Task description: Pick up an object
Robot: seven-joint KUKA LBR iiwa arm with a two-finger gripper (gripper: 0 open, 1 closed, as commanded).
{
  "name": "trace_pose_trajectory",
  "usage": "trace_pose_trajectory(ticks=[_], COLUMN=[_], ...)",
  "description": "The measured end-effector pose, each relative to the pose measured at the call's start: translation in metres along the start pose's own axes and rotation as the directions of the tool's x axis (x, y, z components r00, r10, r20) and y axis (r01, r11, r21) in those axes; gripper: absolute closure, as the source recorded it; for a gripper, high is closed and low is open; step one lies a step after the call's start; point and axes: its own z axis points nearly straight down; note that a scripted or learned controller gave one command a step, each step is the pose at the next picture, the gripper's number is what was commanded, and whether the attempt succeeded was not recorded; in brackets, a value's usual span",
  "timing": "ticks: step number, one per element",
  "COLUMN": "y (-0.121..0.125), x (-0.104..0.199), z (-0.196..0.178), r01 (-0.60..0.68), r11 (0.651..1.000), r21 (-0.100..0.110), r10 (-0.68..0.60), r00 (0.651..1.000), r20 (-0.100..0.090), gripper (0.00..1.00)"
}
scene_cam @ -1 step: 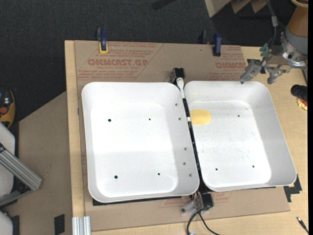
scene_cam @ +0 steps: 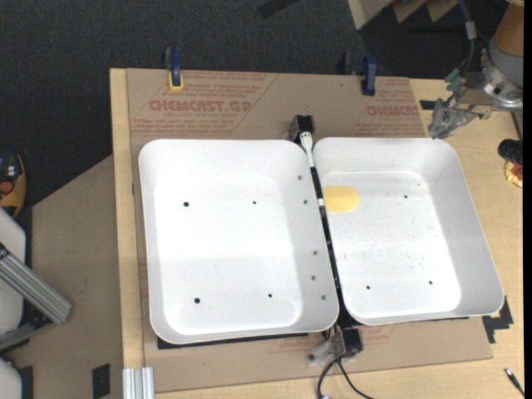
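**Yellow object lying in the right bin, gripper hanging off to the far corner**

A small yellow object (scene_cam: 341, 199) is lying flat on the floor of the right bin (scene_cam: 465, 223), close against the bin's left wall and in its upper half. It is a rounded, slightly oval shape, and its long axis is running roughly left to right across the view; neither end is looking more pointed than the other, so no facing direction is showing.

The left bin (scene_cam: 158, 223) is sitting just beside the right one, their inner walls nearly touching along a dark seam in the middle. Both bins are resting on a brown board (scene_cam: 249, 98), which two clamps, one yellow-tipped (scene_cam: 174, 66) and one blue (scene_cam: 368, 74), are pinning at its far edge.

The gripper (scene_cam: 445, 120) is hanging just beyond the right bin's upper right corner, well apart from the yellow object. Its fingers are looking small and blurred here, and whether they are spread or closed cannot be told; nothing is visible between them.
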Motion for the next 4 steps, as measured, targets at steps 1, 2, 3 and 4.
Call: trace_pose_trajectory(ticks=[1, 2, 3, 4], y=[0.004, 0.002, 0.003, 0.003], x=[0.017, 0.115, 0.142, 0.277], z=[-0.07, -0.008, -0.054, -0.079], r01=[0.002, 0.008, 0.002, 0.014], r11=[1.0, 1.0, 1.0, 1.0], r21=[-0.005, 0.011, -0.002, -0.002], r10=[-0.002, -0.008, -0.002, -0.014], r00=[1.0, 1.0, 1.0, 1.0], r20=[0.0, -0.007, -0.002, -0.008], gripper=[1.0, 1.0, 1.0, 1.0])
